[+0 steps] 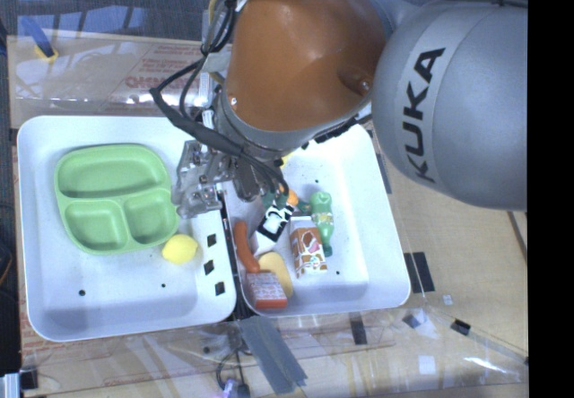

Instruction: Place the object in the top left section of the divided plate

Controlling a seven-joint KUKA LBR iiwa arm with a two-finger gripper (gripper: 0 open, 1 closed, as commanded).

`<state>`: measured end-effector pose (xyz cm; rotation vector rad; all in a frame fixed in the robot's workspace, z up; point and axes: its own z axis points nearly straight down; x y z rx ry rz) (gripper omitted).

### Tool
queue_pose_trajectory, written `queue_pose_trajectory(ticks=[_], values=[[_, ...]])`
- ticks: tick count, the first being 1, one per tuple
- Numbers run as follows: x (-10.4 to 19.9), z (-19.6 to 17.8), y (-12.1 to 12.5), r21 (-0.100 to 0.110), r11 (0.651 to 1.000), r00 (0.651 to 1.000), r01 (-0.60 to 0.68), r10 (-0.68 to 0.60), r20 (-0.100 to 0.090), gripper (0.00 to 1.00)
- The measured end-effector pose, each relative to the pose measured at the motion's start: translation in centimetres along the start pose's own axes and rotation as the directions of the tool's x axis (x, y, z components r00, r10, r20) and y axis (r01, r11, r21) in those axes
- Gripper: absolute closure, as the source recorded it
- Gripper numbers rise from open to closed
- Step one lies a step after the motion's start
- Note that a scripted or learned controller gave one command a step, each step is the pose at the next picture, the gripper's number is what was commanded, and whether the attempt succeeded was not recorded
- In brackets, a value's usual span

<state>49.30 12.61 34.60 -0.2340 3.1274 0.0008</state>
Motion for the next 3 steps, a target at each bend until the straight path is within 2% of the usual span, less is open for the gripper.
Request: queue_pose_trajectory(ticks=[1, 2, 3], values=[[0.6, 2.9, -1.0, 0.003, 0.897, 0.897, -0.442, 0.442, -0.004, 1.0], [1.5, 11.1, 1.1, 0.005, 0.817, 0.817, -0.577, 0.577, -0.005, 1.0], [1.5, 11.1, 1.1, 0.005, 0.816, 0.816, -0.578, 0.578, -0.005, 0.0]])
